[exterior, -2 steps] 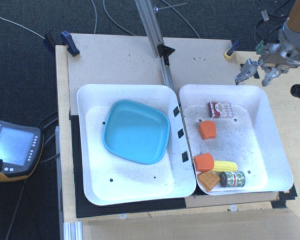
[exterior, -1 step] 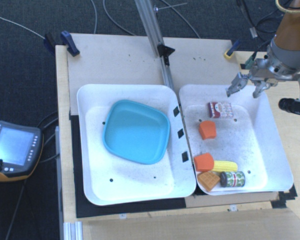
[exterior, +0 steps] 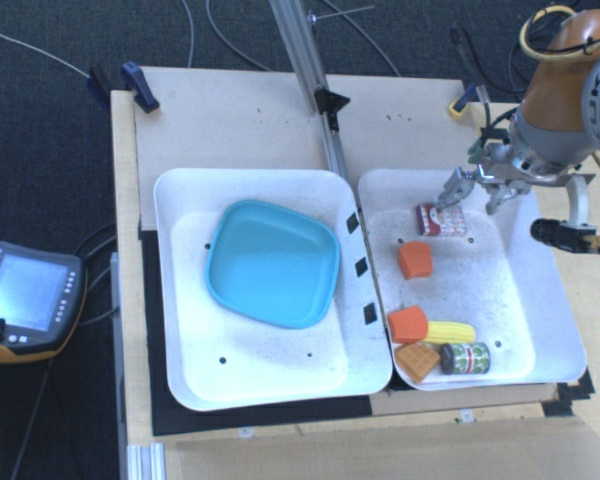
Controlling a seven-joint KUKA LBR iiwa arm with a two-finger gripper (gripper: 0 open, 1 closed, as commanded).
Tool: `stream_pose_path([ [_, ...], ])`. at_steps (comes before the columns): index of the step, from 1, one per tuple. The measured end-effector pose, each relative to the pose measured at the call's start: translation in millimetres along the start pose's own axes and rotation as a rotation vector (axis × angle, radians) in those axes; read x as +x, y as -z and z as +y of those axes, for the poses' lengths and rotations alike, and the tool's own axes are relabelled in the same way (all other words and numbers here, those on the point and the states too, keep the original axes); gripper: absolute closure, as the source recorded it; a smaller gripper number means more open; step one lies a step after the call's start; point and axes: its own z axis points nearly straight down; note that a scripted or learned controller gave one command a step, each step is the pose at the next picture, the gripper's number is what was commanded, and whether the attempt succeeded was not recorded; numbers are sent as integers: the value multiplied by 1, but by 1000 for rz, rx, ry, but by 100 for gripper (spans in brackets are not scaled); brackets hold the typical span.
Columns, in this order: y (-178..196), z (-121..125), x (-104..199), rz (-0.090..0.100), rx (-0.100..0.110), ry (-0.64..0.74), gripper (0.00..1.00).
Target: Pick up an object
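My gripper (exterior: 474, 196) hangs over the back of the right bin (exterior: 540, 288), fingers spread open, with nothing between them. One finger (exterior: 452, 192) ends just above a small red-and-white packet (exterior: 440, 220) lying on the bin floor. Nearer the front lies an orange block (exterior: 415, 260). At the front left of the same bin sit a second orange-red block (exterior: 408, 323), a yellow corn cob (exterior: 450, 332), a tan waffle-like piece (exterior: 417, 360) and a small dark jar (exterior: 465, 358) on its side.
The left bin (exterior: 180, 268) holds a light blue square plate (exterior: 273, 262). A metal pole (exterior: 305, 38) slants across the bench's back. A teach pendant (exterior: 25, 298) lies on the floor at left. Cables run over the dark carpet.
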Motion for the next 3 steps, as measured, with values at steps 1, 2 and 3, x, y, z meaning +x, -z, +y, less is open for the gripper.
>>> stream_pose_path([
  [1, -63, 1, 0, 0, 0, 0, 0],
  [2, -48, 3, -1, -1, -7, 0, 100],
  [3, -5, 3, -3, -2, -9, 0, 100],
])
